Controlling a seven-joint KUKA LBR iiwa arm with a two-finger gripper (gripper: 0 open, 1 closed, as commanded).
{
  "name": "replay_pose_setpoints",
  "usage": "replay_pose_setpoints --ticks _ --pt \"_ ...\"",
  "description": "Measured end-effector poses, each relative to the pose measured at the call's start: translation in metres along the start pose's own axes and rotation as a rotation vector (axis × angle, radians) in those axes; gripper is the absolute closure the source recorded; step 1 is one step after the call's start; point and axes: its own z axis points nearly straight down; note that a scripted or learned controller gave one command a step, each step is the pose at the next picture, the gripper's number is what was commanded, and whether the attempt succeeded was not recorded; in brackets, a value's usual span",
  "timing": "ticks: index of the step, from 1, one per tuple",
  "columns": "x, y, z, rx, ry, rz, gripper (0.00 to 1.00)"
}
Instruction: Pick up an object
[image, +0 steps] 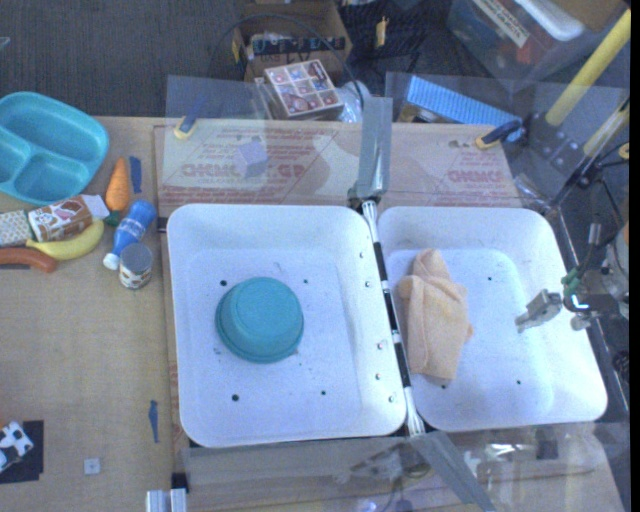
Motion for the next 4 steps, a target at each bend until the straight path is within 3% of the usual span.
replay_pose_setpoints --ticks 1,2,3,4 --pt "0.027 0.123 0.111 -0.007 -0.004 -0.075 0.0" --pt "0.012 0.108 0.033 -0.004 -0.003 -0.145 0.0" --pt "0.051 0.174 0.108 -0.004 -0.005 -0.339 0.0" --pt "0.045 0.107 0.11 -0.007 -0.004 -0.473 0.0"
